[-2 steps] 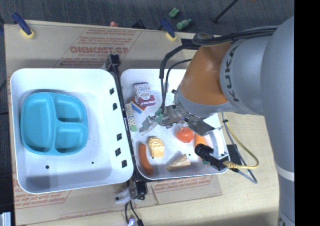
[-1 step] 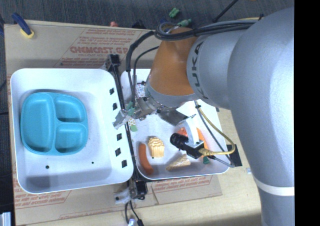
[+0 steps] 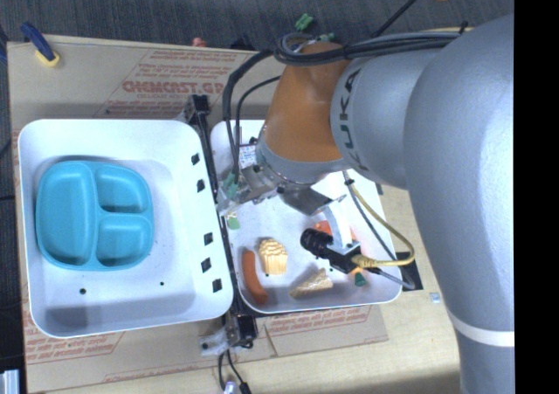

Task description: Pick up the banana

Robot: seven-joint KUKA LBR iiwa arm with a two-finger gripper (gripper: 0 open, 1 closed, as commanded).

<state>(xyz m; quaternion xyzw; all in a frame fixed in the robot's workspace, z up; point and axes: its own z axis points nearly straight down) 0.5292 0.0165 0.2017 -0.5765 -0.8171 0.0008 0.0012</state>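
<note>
The arm's orange band and grey wrist hang over the right bin (image 3: 384, 294) and cover its far half, so whatever lies there is hidden. My gripper (image 3: 301, 199) points down into the middle of that bin, mostly under the wrist. Along the bin's near side lie a pale yellow ridged block (image 3: 272, 257), an orange-red sausage shape (image 3: 251, 273) at its left, and a tan wedge (image 3: 313, 282). A small red-orange piece (image 3: 324, 228) shows just below the gripper.
The left bin (image 3: 52, 314) holds a blue divided plate (image 3: 94, 213). A row of black clips runs along the wall between the two bins. Cardboard lies under both bins, and a blue and yellow tool (image 3: 38, 43) rests at the far left.
</note>
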